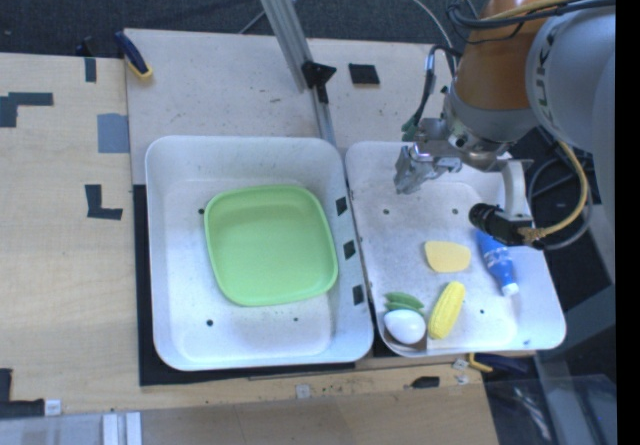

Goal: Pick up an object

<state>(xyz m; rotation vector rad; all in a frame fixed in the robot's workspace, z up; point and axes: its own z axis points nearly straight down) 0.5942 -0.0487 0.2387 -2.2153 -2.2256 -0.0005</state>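
My gripper point(410, 176) hangs over the back left part of the right bin point(380, 233), open with nothing between its fingers. Toward the front of that bin lie a flat yellow piece point(447, 256), a yellow corn cob point(447, 308), a blue tube with a white tip point(497, 264), a white egg-shaped thing point(405, 325) and a small green pod point(403, 301). All of them sit well in front of the gripper and apart from it. A green square plate point(270, 243) lies in the left bin point(165, 233).
A slanted metal pole point(290, 33) rises behind the two bins. The wall between the bins runs just left of the gripper. Cables loop around the wrist on the right. Bare bin floor lies under the gripper.
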